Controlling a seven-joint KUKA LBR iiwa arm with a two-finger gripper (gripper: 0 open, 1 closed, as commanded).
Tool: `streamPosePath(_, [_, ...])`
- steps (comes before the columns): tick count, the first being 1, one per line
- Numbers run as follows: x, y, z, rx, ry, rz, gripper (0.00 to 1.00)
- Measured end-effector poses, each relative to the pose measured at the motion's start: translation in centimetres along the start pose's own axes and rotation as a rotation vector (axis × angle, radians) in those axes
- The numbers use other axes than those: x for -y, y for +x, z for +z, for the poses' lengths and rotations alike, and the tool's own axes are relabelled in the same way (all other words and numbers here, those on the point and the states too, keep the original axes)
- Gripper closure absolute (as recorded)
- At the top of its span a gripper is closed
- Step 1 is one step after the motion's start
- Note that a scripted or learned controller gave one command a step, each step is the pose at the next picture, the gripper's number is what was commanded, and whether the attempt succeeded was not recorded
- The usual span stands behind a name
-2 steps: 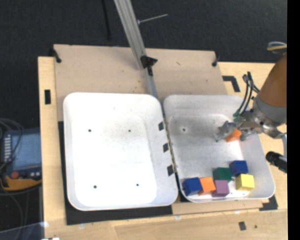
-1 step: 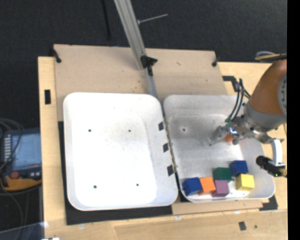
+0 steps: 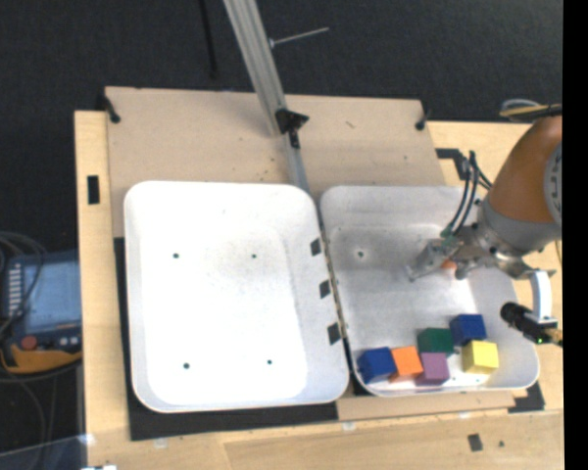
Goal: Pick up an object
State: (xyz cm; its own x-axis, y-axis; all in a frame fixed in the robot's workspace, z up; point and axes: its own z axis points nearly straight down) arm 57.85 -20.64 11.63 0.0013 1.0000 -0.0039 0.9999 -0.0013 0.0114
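Coloured blocks point(image 3: 429, 353) cluster along the right bin's point(image 3: 382, 225) near edge; the gripper point(image 3: 439, 259) hovers above them, fingers apart, holding nothing.

Blocks point(image 3: 433, 358) lie in the right bin point(image 3: 372, 223).
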Motion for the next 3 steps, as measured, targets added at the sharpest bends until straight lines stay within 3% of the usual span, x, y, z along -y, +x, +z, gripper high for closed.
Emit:
streamPosePath(1, [0.2, -0.1, -0.7, -0.002, 0.005, 0.003, 1.0])
streamPosePath(3, [-0.9, -0.7, -10.0, -0.001, 0.005, -0.007, 1.0])
